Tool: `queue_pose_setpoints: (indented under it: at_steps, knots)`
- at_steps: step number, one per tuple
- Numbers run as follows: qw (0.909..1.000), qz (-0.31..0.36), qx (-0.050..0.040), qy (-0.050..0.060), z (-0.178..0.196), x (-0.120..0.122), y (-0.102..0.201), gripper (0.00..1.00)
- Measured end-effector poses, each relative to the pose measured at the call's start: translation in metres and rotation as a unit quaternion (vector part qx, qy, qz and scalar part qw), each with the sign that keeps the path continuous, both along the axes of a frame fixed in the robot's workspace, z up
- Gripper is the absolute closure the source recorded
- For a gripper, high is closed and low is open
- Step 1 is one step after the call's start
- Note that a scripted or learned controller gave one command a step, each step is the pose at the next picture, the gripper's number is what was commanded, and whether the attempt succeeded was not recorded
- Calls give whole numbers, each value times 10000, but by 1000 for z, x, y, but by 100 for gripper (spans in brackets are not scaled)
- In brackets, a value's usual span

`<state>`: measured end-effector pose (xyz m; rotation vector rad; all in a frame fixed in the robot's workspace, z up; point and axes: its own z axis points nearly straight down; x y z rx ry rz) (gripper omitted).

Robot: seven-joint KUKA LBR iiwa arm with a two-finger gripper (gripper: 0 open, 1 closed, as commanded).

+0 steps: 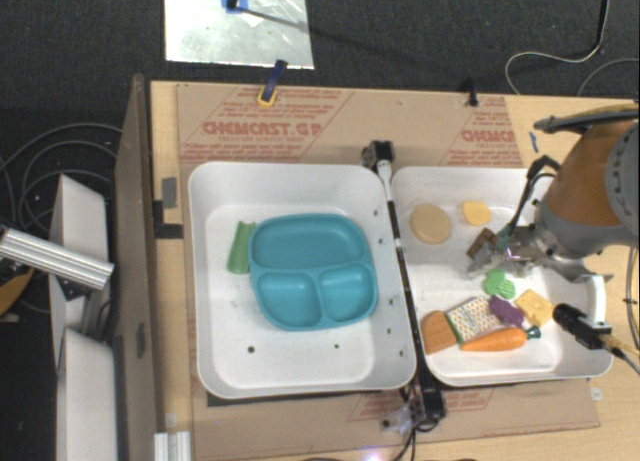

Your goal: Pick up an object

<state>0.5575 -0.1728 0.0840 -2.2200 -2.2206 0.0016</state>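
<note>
- Grey arm with orange band [590, 184] comes in from the right; its two-finger gripper [497, 252] sits low over the right shallow white bin [500, 374], near the bin's middle.
- Finger state: can't tell, the tips are dark and blurred against the bin floor. Nothing visibly between them.
- Closest candidate: small green leafy plastic piece [499, 282], just below the gripper, right next to it; contact unclear.
- Purple plastic piece [506, 308] sits below the green one, touching or nearly touching it.
- Yellow cheese-like wedge [535, 306] is just right of the purple piece, below and right of the gripper.
- Orange plastic carrot [494, 341] lies flat further below the gripper, near the bin's front wall.
- Patterned cracker-like tile [470, 317] and brown bread-like slice [437, 332] are below-left of the gripper, side by side and touching.
- Round tan disc [432, 223] is left of the gripper and slightly above, apart from it.
- Small yellow rounded piece [477, 213] is above-left of the gripper, near.
- Left white bin [215, 349], well left of the gripper, holds a teal three-compartment tray [312, 269] with a green flat piece [239, 247] against its left edge.
</note>
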Motion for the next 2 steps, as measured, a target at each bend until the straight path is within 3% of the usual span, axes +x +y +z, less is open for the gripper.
queue_pose_setpoints:
  at_steps: [1, 2]
  knots:
    - [10000, -2, -1, -1, 0, -34, -1, 0]
    - [10000, 34, -10, -47, 1, 30, 4, 0]
